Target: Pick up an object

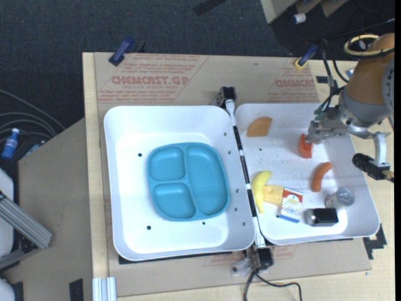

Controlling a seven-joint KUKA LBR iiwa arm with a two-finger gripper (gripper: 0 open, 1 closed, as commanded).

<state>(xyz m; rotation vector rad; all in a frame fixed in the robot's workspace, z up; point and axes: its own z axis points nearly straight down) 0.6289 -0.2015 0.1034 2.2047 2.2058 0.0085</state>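
The right bin (276, 158) holds several small items. Among them are an orange wedge (259, 126), a small red block (305, 147), a sausage (320, 175), a banana (258, 185) and a yellow cheese piece (273, 195). My gripper (316, 132) hangs low over the bin's far right part, directly above and touching the top of the red block. The wrist hides how the gripper stands on the block.
A blue divided plate (188, 180) lies in the left bin (125, 137). Near the right bin's front sit a small white and red box (290, 205), a black object (322, 216) and a grey round piece (343, 197). Blue clamps sit at the board's far corners.
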